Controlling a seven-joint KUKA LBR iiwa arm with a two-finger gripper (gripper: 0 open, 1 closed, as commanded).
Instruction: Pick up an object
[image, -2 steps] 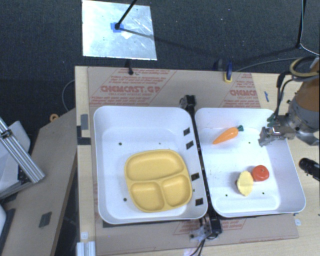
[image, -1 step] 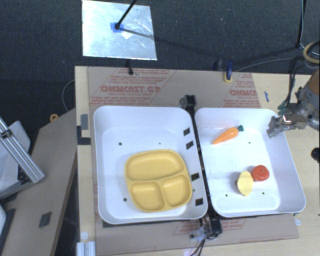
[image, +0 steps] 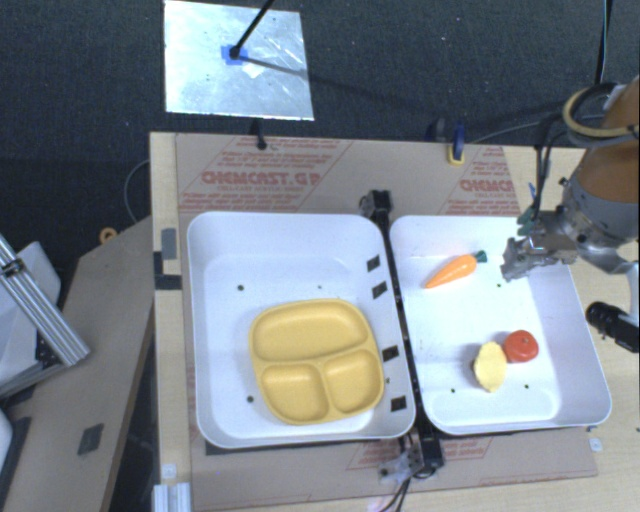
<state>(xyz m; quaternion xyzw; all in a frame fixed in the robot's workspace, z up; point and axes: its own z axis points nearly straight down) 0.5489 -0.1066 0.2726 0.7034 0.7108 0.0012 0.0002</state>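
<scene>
1. A carrot (image: 451, 270) is seen lying in the right bin (image: 560, 405), in its upper half. It is a smooth, glossy orange cone (plastic, by its sheen) with a small dark green stub at its thick end.
2. Its long axis is set at a slant: the green-capped thick end points up and to the right, and the tapered tip points down and to the left, toward the divider between the bins.
3. The gripper (image: 522, 258) is seen just to the right of the carrot's green end, over the same bin. It is a grey metal assembly at the end of the arm (image: 605, 175), which is grey with an orange band above the wrist. Nothing is seen between the fingers; whether they are apart or together cannot be told from this view.
4. Lower in the right bin, a rounded red tomato (image: 520, 346) with a dark top is found touching a pale yellow, lumpy, potato-like piece (image: 489, 367) at its lower left. Both lie well apart from the carrot.
5. In the left bin (image: 215, 300), a matte yellow tray (image: 316, 359) with rounded corners and three compartments is laid.
6. Both bins are shallow, white and smooth, and are set on a board (image: 270, 175) printed with red lettering.
</scene>
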